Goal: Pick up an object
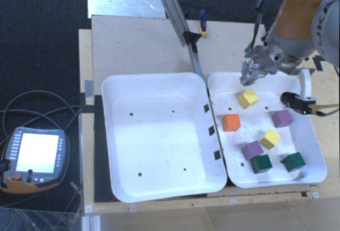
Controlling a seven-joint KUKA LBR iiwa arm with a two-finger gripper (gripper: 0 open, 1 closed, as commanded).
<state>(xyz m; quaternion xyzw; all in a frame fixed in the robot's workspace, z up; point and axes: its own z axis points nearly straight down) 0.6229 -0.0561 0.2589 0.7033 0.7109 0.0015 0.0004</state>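
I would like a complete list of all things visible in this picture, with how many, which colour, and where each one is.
yellow blocks: 2, yellow, right bin; one near the far rim just below the gripper, one toward the middle
purple blocks: 2, purple, right bin; one on the right side, one nearer the front
green blocks: 2, dark green, front of right bin and
orange block: 1, orange, left part of right bin
bins: 2, white, side by side on the bench; left bin, right bin
control tablet: 1, grey with orange edge, left of the bench
clamp: 1, blue and yellow, far bench edge
gripper: 1, grey, over the far rim of the right bin
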